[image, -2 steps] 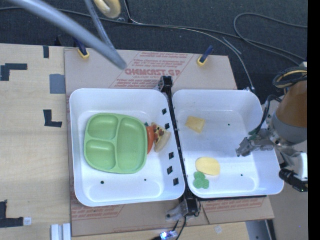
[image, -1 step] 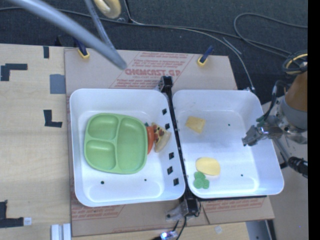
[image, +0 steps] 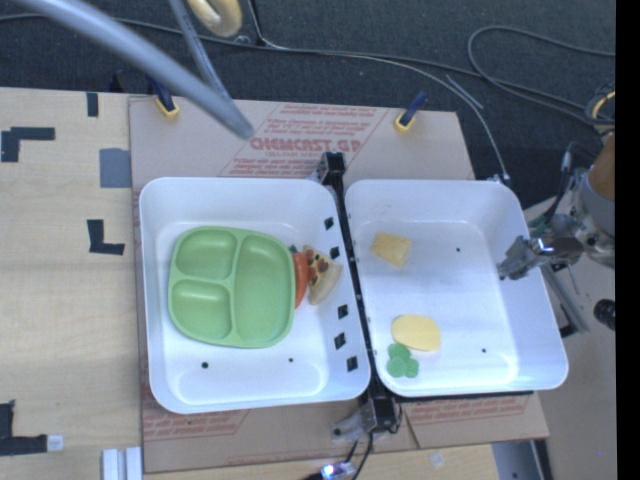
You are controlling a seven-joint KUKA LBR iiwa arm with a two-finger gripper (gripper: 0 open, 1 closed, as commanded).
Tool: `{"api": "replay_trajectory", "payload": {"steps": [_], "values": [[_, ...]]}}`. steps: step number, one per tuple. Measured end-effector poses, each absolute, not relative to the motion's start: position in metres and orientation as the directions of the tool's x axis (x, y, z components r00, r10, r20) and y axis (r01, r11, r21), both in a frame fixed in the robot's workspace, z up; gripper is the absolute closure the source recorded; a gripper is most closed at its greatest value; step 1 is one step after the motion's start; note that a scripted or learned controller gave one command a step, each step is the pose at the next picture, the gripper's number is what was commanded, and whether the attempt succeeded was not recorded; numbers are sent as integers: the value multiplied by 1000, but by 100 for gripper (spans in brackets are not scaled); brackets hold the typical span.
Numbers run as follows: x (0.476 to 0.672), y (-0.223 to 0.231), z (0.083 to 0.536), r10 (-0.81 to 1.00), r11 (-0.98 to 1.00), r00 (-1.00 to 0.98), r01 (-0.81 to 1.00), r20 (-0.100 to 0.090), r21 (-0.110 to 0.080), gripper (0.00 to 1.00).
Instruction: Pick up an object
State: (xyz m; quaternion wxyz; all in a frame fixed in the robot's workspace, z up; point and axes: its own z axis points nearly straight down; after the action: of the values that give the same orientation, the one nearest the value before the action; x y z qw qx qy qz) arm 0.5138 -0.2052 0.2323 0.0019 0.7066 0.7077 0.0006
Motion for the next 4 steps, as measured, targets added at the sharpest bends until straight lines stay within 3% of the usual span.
{"api": "replay_trajectory", "payload": {"steps": [2, 3, 4], "values": [[515, -102, 231, 1000, 5, -5, 1000, 0, -1, 100], [506, -44, 233, 1000, 6, -6, 1000, 1, -2, 100], [512, 14, 237, 1000, 7, -7, 1000, 1, -1, 100]]}}
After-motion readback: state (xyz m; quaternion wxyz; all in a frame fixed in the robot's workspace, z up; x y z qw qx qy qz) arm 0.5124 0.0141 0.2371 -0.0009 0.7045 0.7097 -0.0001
